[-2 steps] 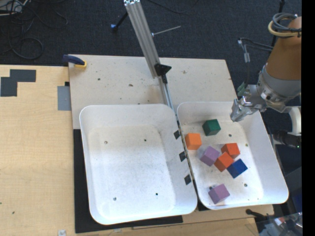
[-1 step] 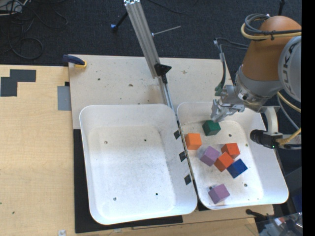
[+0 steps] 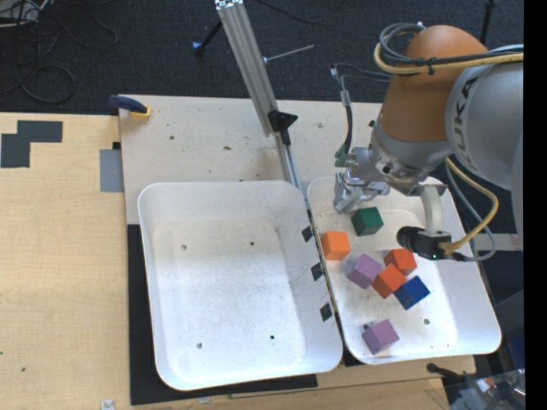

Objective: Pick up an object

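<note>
Over the far end of the right bin [image 3: 479,331], the gripper [image 3: 349,196] is hovering just beside the green cube [image 3: 368,221]; jaw state cannot be told. Orange [image 3: 336,245], purple [image 3: 365,271], red-orange [image 3: 400,260] and blue cubes [image 3: 412,292] are lying clustered nearby. Letters "UK" are showing on the arm [image 3: 479,118].

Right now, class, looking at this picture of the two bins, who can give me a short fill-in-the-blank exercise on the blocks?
1. All the blocks lie in the ___ bin.
2. The block nearest the gripper is ___.
3. The blue block touches a red-orange block; the number of purple blocks is ___.

Missing words: right; green; two
</note>
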`<act>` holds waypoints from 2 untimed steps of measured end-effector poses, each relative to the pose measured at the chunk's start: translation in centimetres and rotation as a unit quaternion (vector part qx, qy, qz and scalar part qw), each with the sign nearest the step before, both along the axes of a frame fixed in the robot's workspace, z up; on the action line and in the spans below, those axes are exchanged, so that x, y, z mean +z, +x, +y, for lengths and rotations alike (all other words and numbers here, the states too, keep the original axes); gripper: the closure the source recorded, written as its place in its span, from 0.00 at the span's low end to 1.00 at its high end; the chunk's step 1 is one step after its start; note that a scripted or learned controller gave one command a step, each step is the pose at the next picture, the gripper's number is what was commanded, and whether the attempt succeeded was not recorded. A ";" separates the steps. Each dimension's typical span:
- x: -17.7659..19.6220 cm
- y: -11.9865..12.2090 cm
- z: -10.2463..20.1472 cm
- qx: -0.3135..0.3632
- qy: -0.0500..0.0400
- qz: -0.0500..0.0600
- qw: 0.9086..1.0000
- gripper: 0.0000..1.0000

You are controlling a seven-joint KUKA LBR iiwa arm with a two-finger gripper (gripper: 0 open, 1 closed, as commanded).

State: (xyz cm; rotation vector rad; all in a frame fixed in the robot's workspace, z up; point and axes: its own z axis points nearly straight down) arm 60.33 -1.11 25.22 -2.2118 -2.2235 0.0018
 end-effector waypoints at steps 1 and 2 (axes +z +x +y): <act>-0.1 0.0 5.2 -0.001 0.000 0.000 1.000 1.00; -2.5 -0.9 9.4 -0.001 -0.001 0.001 1.000 1.00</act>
